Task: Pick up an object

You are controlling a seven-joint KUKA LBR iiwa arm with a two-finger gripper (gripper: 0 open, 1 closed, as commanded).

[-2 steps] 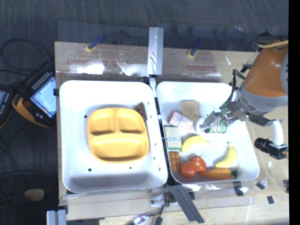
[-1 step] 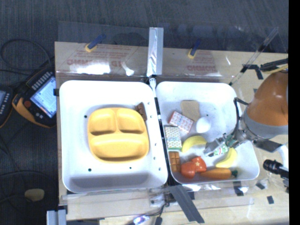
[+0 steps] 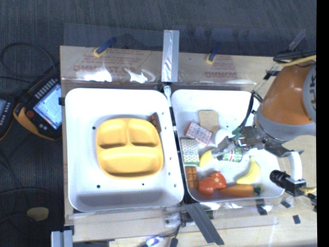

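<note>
- Target: a small green-labelled bottle (image 3: 234, 155) lying in the right bin (image 3: 180, 104), beside a banana (image 3: 249, 174) and a pale yellow item (image 3: 205, 159).
- Gripper (image 3: 230, 149): positioned at the bottle; whether the claw is wide or closed cannot be determined.
- Recommended: centre over the bottle, avoid neighbouring items, lift vertically.
- Arm: enters from the right, wrist angled down over the bin.
</note>
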